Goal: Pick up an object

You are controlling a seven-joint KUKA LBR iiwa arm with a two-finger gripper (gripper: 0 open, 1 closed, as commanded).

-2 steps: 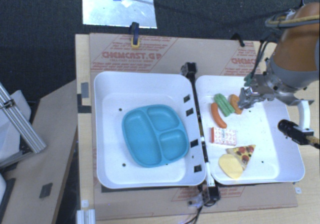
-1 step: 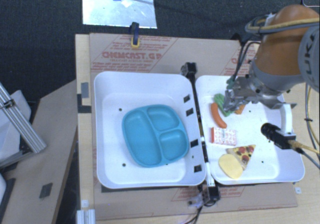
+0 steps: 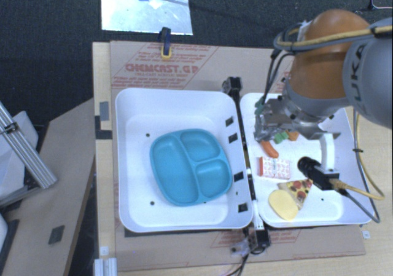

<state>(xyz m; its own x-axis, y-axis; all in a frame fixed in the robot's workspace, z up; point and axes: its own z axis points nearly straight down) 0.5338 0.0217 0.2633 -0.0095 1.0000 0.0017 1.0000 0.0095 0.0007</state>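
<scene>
Toy carrot [image 3: 269, 148], small and orange, is lying in the right bin [image 3: 326, 206] near its left wall, just below the tool [image 3: 267, 128], and it is looking like the likeliest thing to pick.

Starting at the left, the left bin [image 3: 132, 101] is holding a blue divided plate [image 3: 190, 167] lying flat. Moving right past the wall where the bins are meeting, a red-and-white packet [image 3: 274, 168] is lying just below the carrot. A pizza slice [image 3: 299, 190] and a pale yellow disc [image 3: 284, 205] are sitting further down, touching each other. A small green piece [image 3: 280, 137] is resting beside the carrot's upper end.

The tool is hanging low over the carrot, and whether it is spread or pressed together cannot be told, since the wrist is blocking it.

Judging by its look, the carrot is going to be light, stiff and rather smooth, so it is best pinched across its thicker middle, where it is least likely to roll or slip away.
</scene>
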